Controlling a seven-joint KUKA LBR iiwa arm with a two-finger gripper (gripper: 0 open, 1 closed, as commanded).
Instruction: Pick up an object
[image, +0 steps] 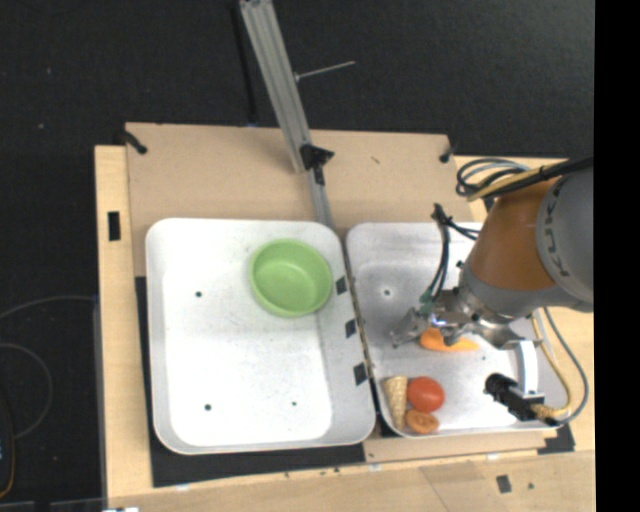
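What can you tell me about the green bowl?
The green bowl is round and light green, and looks like smooth plastic. It sits upright with its open side up, and nothing shows inside it. It rests on the floor of the left white bin, near the far right corner. Nothing else touches it; the gripper is over in the other bin.

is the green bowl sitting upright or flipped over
Upright: the green bowl in the left bin shows its open hollow and rim facing up.
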